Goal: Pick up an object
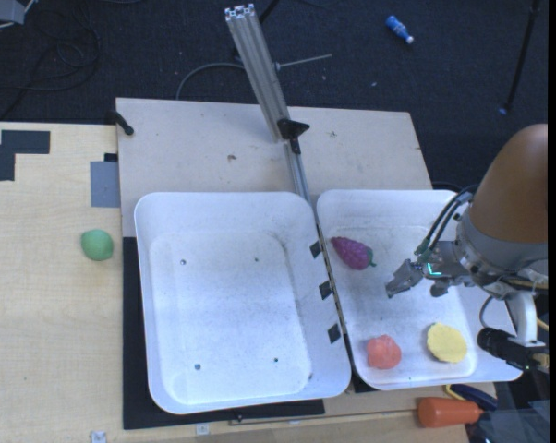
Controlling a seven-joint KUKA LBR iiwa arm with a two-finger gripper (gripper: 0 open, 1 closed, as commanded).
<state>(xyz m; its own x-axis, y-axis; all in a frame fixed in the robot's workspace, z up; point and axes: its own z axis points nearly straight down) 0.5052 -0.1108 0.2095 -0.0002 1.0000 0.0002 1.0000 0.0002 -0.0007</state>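
The right bin [389,212] holds three items: a purple grape-like fruit [352,252] near its left wall, a red round object [383,352] at the front, and a yellow round object [446,342] at the front right. My gripper [417,281] hovers over the middle of this bin, right of the purple fruit and above the yellow object. Its two fingers stand apart with nothing between them. The arm's grey and orange body [513,192] covers the bin's right side.
The left bin [167,212] sits beside the right one, with black clips along the shared wall. A green ball [97,245] lies on the wooden bench to the left. An orange tool [449,412] lies below the right bin. A metal bar [264,72] slants behind.
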